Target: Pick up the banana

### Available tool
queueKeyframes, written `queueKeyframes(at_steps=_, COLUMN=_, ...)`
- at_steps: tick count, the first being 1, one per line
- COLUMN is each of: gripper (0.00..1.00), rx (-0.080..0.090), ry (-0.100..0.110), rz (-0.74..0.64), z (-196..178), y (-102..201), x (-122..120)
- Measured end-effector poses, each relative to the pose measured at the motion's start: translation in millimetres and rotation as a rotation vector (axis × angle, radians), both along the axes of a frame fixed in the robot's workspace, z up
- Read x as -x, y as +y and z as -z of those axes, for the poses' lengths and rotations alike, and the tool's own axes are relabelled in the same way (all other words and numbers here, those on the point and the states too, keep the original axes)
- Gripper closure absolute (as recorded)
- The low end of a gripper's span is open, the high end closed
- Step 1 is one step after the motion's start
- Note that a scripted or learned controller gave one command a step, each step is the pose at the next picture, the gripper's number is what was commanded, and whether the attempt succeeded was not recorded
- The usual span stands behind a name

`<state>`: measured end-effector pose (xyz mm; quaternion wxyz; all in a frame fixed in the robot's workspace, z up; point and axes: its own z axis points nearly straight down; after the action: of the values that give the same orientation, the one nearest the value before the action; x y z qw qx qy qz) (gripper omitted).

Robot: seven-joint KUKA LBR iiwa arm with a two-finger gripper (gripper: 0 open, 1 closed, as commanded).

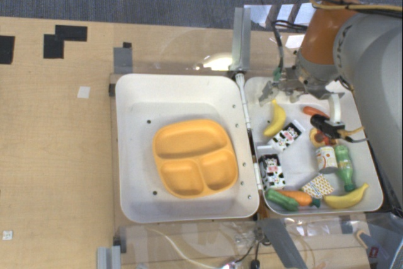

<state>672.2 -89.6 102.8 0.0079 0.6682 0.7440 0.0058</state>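
Blue-grey carpet runs across the top of the view, and below it a pale wooden bench (56,154) with a few black squares stuck near its upper left corner carries two shallow white bins side by side. Lying in the left bin (132,198) is a yellow-orange divided tray (194,157) with three compartments. The right bin (371,198) is crowded. One banana (275,119) lies near its upper left, long axis running roughly top to bottom, its lower end just beside a black-and-white patterned card (288,135); a second such card (269,171) sits lower along the left wall. A second banana (346,196) lies curved in the lower right corner, just beside a green bottle (344,166) and a small can (325,158). Near the lower edge rest a carrot-like toy with a green end (289,198) and a checkered packet (318,186), and a red piece (313,111) lies near the upper right. The grey arm with its orange band (327,31) reaches in from the right, and the gripper (285,87) hangs over the top of the right bin, just above the upper banana (nothing is visible between its fingers, which appear spread apart)
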Motion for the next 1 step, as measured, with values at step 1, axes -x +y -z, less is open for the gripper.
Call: queueKeyframes(at_steps=1, gripper=0.0, rx=-0.002, ry=0.008, rz=0.07, z=13.7, y=2.3, x=25.3)
